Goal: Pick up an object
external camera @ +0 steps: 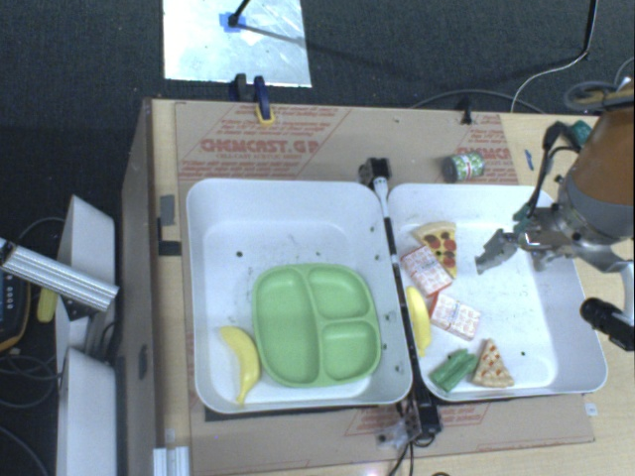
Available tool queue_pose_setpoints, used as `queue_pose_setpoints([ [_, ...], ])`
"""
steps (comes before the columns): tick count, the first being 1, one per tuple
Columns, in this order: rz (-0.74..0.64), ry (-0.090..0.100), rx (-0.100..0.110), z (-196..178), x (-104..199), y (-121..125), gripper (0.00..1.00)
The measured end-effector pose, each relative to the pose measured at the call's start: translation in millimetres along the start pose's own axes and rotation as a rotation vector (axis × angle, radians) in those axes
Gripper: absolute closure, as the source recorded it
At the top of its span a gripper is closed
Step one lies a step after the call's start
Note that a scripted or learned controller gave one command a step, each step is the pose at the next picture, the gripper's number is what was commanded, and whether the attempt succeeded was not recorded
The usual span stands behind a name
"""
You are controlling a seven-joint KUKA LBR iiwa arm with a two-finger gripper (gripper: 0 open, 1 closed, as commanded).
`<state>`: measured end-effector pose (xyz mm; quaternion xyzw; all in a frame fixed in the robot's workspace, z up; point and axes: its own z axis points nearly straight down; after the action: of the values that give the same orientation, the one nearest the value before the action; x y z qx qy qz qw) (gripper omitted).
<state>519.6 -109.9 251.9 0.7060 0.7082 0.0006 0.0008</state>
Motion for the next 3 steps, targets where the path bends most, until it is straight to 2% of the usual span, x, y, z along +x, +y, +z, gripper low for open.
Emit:
queue_pose_setpoints([
  [1, 0.0, 0.0, 0.002, 70.1, 19.8, 66.5, 0.0],
  [2, 0.002, -0.002, -0.008, 162.6, -5.5, 94.6, 0.0],
  [3, -0.002, -0.001, -0.008, 162.8, -6.5, 141.1, 0.0],
])
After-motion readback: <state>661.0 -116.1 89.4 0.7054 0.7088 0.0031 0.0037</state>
